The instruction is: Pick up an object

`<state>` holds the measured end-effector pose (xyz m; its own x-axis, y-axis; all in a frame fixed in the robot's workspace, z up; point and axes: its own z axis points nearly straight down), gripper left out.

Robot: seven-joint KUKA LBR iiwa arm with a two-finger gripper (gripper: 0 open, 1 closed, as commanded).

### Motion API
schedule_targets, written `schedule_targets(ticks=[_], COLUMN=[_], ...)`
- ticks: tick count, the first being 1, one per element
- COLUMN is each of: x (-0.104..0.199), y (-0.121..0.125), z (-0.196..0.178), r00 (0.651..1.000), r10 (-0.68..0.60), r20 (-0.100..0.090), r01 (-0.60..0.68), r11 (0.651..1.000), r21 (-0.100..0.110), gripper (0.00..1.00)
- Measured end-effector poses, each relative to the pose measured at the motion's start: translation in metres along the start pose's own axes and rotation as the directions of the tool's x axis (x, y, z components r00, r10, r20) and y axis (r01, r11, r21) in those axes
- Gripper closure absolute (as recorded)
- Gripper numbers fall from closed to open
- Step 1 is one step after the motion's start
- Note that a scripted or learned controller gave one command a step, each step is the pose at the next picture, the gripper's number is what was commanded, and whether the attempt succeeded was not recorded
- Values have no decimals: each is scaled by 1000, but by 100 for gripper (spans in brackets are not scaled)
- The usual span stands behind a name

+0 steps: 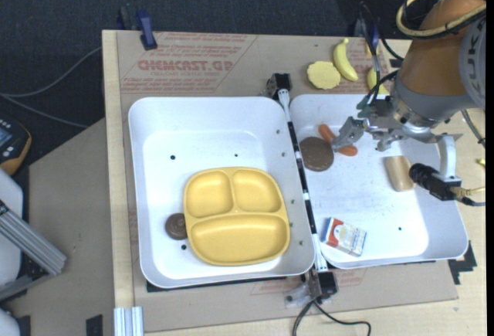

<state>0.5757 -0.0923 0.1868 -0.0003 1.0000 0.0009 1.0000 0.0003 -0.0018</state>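
Nearest, small red-and-white carton (343, 236); brown round disc (177, 226) half-hidden behind yellow divided plastic tray (234, 214); my gripper (369, 131), grip unclear, hovers beside orange carrot (337, 140).

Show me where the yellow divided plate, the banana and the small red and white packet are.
yellow divided plate (234, 215), camera view, on its wide lower compartment.
banana (345, 61), camera view, on its curved middle.
red and white packet (343, 236), camera view, on its centre.
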Motion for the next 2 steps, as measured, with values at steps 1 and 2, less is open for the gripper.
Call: schedule_targets(ticks=[1, 2], x=[-34, -41], y=[52, 93], z=[106, 101], r00=[1000, 1000], r10=[2, -2], r20=[2, 3], r01=[-2, 2], r11=[1000, 1000], r21=[-5, -7], gripper=[0, 0])
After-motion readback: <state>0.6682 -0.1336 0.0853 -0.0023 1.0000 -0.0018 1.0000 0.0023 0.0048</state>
